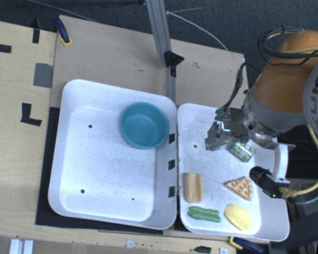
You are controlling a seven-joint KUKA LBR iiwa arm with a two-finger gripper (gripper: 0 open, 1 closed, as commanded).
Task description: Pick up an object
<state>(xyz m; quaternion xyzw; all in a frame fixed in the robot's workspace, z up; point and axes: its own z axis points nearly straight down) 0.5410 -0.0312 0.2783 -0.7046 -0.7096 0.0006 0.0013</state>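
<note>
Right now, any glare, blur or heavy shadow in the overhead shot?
Camera view: even, soft light, no hard shadows; the white bins look bright but keep their speckle; the blue bowl and the pizza slice toy are reasonably sharp; the tool is slightly soft; the orange band shows mild sheen.

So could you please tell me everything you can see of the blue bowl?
The blue bowl is round, teal-blue, plain, and looks like smooth plastic. It stands upright, open side up, with nothing visible inside. It sits in the left bin, near the far right corner, close to the wall between the bins. Nothing but the bin floor touches it; the gripper is over the other bin.
</note>
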